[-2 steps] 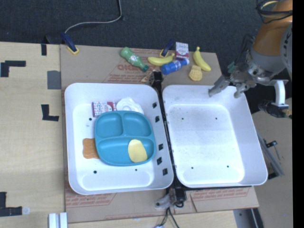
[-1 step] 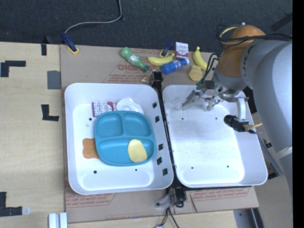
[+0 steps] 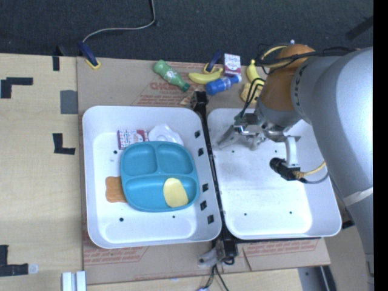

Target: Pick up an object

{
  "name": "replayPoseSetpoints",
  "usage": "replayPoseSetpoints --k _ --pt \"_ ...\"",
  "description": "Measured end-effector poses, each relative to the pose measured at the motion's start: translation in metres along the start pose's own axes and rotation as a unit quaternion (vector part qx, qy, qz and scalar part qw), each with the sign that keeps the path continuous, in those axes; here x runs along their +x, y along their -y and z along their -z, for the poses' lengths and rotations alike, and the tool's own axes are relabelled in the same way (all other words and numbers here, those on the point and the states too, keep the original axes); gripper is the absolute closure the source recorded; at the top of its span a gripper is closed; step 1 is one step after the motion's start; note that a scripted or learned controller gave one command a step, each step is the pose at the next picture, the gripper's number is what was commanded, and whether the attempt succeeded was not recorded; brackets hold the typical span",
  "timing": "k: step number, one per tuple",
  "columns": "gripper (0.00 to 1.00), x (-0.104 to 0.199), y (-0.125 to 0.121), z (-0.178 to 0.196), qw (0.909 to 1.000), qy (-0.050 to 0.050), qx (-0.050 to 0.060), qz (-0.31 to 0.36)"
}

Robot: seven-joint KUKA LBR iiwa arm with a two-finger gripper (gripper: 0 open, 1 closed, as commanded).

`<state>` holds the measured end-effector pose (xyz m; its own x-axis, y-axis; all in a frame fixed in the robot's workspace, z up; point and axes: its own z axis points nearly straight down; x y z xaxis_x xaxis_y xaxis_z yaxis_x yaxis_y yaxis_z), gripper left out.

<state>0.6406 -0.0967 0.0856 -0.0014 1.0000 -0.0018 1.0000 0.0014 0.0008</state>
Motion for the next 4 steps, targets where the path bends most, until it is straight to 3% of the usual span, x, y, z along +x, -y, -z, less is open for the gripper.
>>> replayPoseSetpoints --k 1,2,3,4 --pt "1.0 0.0 0.0 0.01 1.0 0.0 -0.001 0.0" --pt "1.0 0.065 0.051 0.1 1.0 -0.002 0.0 0.001" --pt "0.0 0.064 0.052 0.098 1.0 -0.001 0.001 0.0" --pt "0.0 0.064 0.052 0.098 1.0 -0.001 0.001 0.0"
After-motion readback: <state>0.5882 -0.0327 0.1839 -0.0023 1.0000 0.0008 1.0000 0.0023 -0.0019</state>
